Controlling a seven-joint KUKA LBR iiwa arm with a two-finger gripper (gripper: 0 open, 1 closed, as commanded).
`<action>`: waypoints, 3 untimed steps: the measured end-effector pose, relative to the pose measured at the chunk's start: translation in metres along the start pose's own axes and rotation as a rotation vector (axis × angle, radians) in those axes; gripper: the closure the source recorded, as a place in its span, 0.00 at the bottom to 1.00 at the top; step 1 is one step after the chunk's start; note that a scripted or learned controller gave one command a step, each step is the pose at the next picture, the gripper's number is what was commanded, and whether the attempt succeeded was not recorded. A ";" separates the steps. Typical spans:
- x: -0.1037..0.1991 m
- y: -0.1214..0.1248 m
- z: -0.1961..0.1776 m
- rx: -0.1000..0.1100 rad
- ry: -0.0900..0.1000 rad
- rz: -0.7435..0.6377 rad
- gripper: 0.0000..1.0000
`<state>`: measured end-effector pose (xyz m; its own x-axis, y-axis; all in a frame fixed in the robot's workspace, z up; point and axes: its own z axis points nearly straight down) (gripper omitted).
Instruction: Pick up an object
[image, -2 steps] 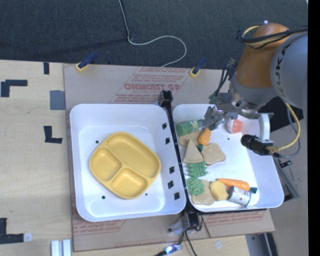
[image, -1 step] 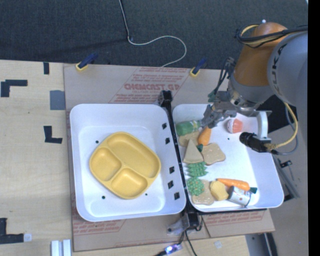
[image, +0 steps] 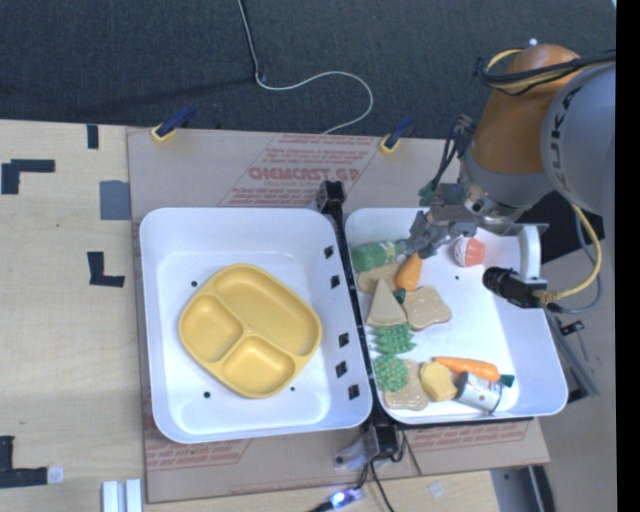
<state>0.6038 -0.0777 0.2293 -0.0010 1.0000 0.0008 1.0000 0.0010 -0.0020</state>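
Camera view, from left: I see the yellow tray (image: 250, 328) in the left bin (image: 160, 300). In the right bin (image: 530, 370), the hand (image: 418, 243) is just above the orange piece (image: 408, 271), whose long axis is slanted. Whether the hand is clenched, I cannot tell.

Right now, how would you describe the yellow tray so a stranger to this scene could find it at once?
Of the two white bins on the bench, take the left bin, the one away from the arm. The yellow divided tray lies flat near its middle, turned at a slant. It is the sole item there, large and moulded into three compartments, unlike the small toy foods heaped in the right bin.
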 end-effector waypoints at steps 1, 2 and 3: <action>-0.017 0.000 0.013 0.001 -0.002 0.001 1.00; 0.002 0.002 0.003 -0.001 0.000 -0.002 1.00; -0.010 -0.006 0.012 0.001 -0.002 0.000 1.00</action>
